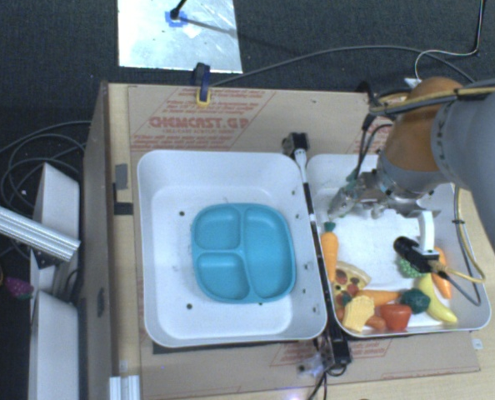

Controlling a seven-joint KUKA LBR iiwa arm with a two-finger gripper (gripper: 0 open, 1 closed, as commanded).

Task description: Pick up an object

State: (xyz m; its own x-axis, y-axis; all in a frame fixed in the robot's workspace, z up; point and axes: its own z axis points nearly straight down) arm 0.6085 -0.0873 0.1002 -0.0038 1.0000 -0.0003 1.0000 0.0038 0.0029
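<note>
My gripper hangs over the back left part of the right bin, open, with nothing between its fingers. Toy food lies below and in front of it. An orange carrot rests along the bin's left wall, just in front of the gripper. A pizza slice and a yellow piece lie further toward the front. A red tomato, a green piece and a yellow banana crowd the front right corner.
The left bin holds a blue divided plate. The rims of the two bins meet in a ridge just left of the gripper. The arm's orange band rises over the right bin's back edge.
</note>
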